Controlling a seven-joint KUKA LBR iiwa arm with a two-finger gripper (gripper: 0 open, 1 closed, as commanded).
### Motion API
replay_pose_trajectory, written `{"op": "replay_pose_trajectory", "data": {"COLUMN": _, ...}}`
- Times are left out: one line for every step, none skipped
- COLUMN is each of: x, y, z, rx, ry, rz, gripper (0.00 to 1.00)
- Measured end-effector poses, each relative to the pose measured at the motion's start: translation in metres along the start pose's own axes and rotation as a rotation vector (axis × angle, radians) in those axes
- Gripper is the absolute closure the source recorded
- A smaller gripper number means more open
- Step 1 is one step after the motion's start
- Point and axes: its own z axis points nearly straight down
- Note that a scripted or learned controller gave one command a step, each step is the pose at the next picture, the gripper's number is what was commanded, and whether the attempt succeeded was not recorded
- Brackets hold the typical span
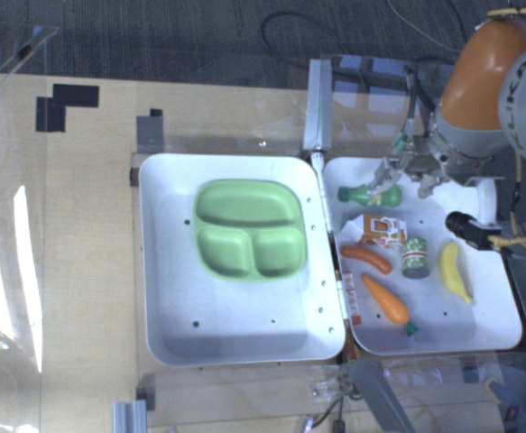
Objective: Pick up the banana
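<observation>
Bins (235, 345) white. Divided tray (249, 228) pale green. Banana (455, 273) yellow, no visible spots. Carrot (385, 299) orange w/ green tip. Sausage (366, 258) red-orange. Bottle (369, 194) green. Carton (384, 230) white w/ orange print. Small can (415, 257) green/white label. Arm (493, 70) grey w/ orange band. Bench (64, 242) light wood, black marks.

Arm (502, 79): grey, orange band above the wrist, entering from the upper right of the frame and angled down-left. Gripper (407, 177): right of centre in the upper frame, two fingers spread apart (nothing between them), pointing downward.
</observation>
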Motion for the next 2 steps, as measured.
{"op": "replay_pose_trajectory", "data": {"x": -0.080, "y": -0.082, "z": -0.018, "rx": -0.004, "ry": -0.003, "rz": -0.203, "gripper": 0.00}}
{"op": "replay_pose_trajectory", "data": {"x": -0.114, "y": -0.070, "z": 0.088, "rx": -0.006, "ry": -0.003, "rz": -0.037, "gripper": 0.00}}
